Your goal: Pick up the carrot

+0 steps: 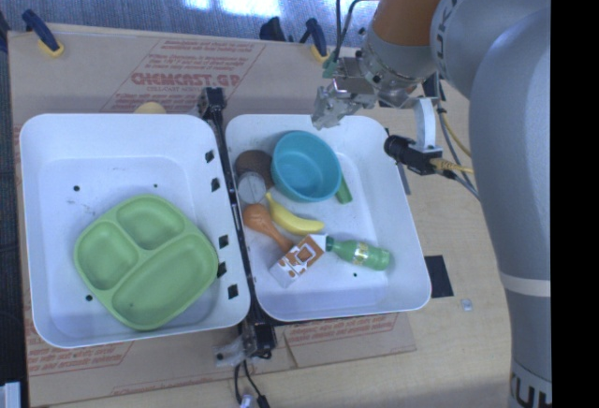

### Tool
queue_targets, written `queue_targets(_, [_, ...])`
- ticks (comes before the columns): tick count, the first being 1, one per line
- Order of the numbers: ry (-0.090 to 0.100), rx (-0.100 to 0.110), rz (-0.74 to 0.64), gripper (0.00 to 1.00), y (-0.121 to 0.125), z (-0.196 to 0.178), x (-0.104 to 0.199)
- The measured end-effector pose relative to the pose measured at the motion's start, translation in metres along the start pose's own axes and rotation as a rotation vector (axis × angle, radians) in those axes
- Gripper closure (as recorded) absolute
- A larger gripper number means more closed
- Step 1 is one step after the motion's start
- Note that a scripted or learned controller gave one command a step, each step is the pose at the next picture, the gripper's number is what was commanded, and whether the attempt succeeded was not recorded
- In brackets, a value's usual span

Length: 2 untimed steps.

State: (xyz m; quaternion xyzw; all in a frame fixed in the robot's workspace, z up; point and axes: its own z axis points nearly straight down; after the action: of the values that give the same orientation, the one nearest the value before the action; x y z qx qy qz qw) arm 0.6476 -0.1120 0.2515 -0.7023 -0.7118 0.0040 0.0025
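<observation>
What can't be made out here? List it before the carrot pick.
- Gripper, camera view: fingers too small and blurred against the bin wall to tell open or shut.
- Carrot: its far end is covered by the banana.
- Green piece: partly behind the blue bowl, so its kind is unclear.
- Brown round thing: partly hidden by the bowl and a grey disc; kind unclear.

My pincer (329, 112) hangs over the right bin's (402, 247) far rim, behind the bowl (305, 167). In that bin the banana (292, 217) lies between bowl and carton (298, 259), the carrot (263, 222) at its left, the bottle (359, 253) right of the carton. The left bin (56, 153) holds a plate (146, 259).
</observation>
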Motion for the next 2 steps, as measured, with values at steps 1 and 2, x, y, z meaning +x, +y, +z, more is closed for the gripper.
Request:
queue_targets(1, [0.004, -0.014, 0.169, 0.00, 0.010, -0.147, 0.069])
queue_targets(2, [-0.001, -0.007, 0.498, 0.00, 0.007, -0.238, 0.059])
